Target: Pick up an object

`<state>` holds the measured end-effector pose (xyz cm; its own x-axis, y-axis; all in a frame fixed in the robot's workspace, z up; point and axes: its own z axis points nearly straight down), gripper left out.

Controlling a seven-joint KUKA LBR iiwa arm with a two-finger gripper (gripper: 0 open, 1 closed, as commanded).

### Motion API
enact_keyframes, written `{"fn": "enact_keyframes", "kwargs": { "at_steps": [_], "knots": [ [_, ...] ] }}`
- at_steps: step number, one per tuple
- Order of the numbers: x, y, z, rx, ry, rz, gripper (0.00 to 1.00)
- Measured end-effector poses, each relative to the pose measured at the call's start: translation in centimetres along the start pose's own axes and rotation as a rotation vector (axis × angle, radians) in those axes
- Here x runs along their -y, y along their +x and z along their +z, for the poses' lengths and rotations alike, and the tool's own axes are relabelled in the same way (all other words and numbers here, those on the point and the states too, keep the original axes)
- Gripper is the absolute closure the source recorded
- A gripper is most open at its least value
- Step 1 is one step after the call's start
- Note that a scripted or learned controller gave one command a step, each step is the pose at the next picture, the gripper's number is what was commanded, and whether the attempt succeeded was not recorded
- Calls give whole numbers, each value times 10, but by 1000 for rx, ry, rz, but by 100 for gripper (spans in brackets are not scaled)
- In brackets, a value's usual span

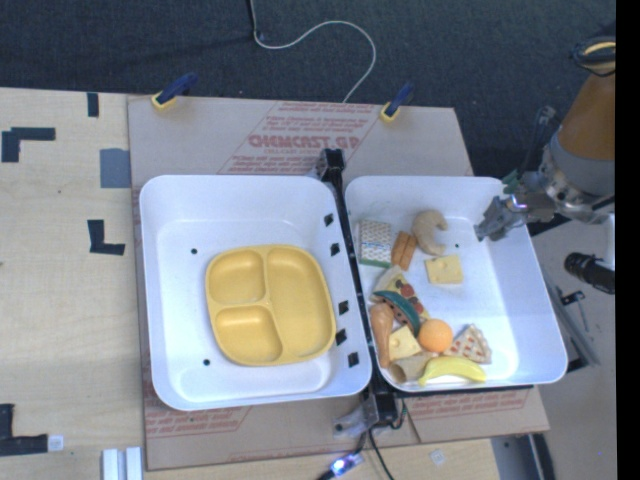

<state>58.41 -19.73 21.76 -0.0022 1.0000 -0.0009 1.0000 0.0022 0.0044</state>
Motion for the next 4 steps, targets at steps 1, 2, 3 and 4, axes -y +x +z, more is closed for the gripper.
{"fn": "enact_keyframes", "kwargs": {
  "at_steps": [1, 2, 3, 4],
  "knots": [
    [-1, 1, -7, -2, 4, 0, 100],
    [-15, 46, -13, -2, 5, -4, 100],
    [-27, 98, -21, -3, 5, -5, 100],
    [-42, 151, -26, -2, 5, -4, 100]
  ]
}}
